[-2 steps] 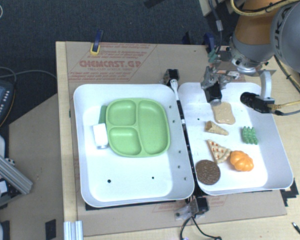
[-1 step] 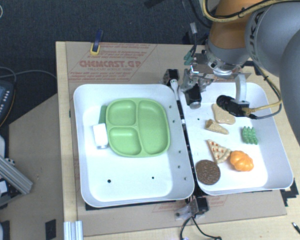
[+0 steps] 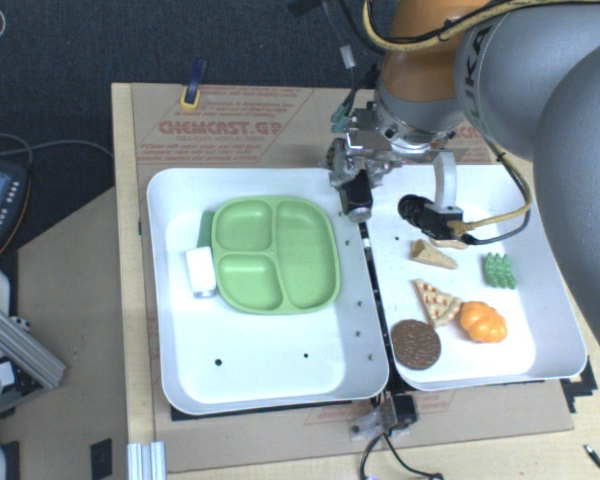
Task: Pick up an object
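We find the tool (image 3: 354,190) hanging over the far end of the ridge where the two white bins meet, with nothing visibly in it; whether it is apart or together we cannot tell, since its dark body hides the tips.

The candidates lie in the right bin (image 3: 550,338) — a pale wedge (image 3: 435,256), a pizza slice (image 3: 436,300), a round brown cookie (image 3: 416,343), an orange fruit (image 3: 482,322) and a small green piece (image 3: 498,270). The left bin (image 3: 170,308) holds a green divided plate (image 3: 276,253) with a small white block (image 3: 201,271) just beside its left edge.

We judge this the approach step — no object is chosen yet. The next move calls for shifting right and nearer, centring over one item such as the wedge, then descending straight, clear of its neighbours.
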{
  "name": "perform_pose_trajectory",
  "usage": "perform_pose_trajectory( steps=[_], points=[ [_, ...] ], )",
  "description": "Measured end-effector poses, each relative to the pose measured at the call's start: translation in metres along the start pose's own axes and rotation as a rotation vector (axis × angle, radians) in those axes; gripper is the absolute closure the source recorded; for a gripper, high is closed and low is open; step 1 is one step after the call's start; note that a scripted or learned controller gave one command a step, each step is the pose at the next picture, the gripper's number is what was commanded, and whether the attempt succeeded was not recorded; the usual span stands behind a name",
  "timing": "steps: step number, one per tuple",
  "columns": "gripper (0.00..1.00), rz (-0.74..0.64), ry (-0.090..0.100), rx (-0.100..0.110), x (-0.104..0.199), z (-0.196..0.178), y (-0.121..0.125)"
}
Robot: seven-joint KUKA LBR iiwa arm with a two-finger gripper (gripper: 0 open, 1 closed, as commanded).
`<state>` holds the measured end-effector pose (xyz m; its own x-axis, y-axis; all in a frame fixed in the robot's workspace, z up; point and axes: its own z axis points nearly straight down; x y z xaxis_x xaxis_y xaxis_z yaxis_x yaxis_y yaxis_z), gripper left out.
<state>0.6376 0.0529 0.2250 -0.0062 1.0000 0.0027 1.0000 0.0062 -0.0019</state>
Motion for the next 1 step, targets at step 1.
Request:
perform_pose_trajectory(
  steps=[1],
  points=[
    [1.00, 0.008, -0.003, 0.001, -0.0151, 0.0096, 0.0005]
  ],
)
